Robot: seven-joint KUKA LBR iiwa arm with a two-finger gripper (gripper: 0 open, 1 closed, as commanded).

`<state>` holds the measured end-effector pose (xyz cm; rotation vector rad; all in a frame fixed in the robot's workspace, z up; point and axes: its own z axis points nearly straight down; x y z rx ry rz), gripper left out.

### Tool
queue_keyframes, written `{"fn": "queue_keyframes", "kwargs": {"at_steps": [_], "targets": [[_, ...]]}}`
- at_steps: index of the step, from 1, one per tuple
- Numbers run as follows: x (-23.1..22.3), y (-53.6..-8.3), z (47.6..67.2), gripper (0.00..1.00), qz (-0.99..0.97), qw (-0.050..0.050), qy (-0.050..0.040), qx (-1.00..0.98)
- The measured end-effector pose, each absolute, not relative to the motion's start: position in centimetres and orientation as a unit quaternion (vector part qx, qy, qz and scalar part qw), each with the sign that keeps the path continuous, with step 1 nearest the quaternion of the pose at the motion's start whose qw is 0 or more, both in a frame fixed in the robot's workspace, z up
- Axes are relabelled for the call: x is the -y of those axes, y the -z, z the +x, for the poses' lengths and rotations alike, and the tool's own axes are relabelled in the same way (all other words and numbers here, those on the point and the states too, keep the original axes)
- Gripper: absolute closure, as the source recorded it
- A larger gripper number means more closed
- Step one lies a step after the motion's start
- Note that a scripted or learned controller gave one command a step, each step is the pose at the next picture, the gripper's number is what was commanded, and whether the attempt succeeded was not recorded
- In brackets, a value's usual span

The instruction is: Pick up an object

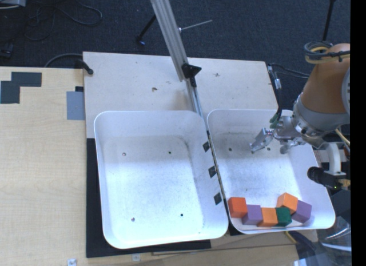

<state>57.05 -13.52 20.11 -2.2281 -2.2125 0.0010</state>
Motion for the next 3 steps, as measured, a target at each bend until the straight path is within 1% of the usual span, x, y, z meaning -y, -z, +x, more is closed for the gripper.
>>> {"fn": "queue_keyframes", "kwargs": {"at_steps": [1,2,3], "targets": [[15.3,-11.3,59.0,0.00,-0.708,0.004,-0.0029,0.706],[18.4,-9.0,59.4,0.00,-0.708,0.001,-0.0007,0.706],[20.7,-9.1,61.6,0.00,-0.708,-0.001,-0.0001,0.706]]}}
